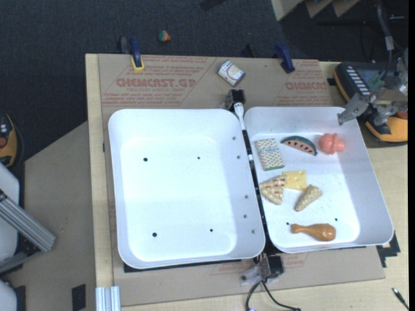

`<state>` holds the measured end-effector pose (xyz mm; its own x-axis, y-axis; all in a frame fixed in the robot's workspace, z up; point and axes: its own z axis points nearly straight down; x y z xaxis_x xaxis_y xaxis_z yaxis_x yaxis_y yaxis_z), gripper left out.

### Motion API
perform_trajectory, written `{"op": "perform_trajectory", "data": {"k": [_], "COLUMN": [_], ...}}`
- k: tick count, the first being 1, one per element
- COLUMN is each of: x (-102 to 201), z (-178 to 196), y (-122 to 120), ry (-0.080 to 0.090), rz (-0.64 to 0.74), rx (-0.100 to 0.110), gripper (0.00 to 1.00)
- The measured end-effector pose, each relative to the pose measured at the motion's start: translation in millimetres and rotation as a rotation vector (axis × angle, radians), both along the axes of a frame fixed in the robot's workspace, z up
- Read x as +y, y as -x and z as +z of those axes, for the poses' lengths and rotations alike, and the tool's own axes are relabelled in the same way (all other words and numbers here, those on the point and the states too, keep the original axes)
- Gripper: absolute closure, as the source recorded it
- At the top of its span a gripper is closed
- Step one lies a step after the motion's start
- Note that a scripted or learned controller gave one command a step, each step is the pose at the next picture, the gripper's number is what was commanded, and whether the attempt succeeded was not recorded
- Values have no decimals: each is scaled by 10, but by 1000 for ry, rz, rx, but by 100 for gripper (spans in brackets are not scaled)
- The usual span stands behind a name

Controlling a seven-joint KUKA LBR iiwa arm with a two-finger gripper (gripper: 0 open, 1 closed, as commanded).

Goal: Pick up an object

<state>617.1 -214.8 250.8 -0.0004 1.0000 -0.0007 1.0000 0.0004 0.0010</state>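
Observation:
The right bin (363, 193) holds several toy foods. A speckled green cracker (268, 154) lies beside a watermelon slice (299, 145) and a pink lump (331, 143). Below them sit a yellow cheese wedge (296, 179), a waffle-like piece (273, 190) and a tan cone (308, 197). A brown drumstick (314, 230) lies near the front rim. My gripper (350, 113) hovers over the bin's far right corner, just up and right of the pink lump, with nothing seen in it.
The left bin (181, 186) stands beside the right one, their rims meeting in the middle. A small white box (231, 72) rests on the board behind the bins. Blue clamps (135, 52) (283, 57) grip the board's far edge. A black-and-yellow device (382, 102) sits at the right.

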Motion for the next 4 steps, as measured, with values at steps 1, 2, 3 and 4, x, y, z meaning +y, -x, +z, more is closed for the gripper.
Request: {"op": "perform_trajectory", "data": {"k": [1,2,3,4], "x": [639,592,1109,1974], "z": [1126,1161,697,80], "y": [-532,-504,-28,-63], "ry": [3,4,-4,-5], "rz": [9,2,3,9], "rx": [-16,-5,7,9], "gripper": [0,100,100,100]}}
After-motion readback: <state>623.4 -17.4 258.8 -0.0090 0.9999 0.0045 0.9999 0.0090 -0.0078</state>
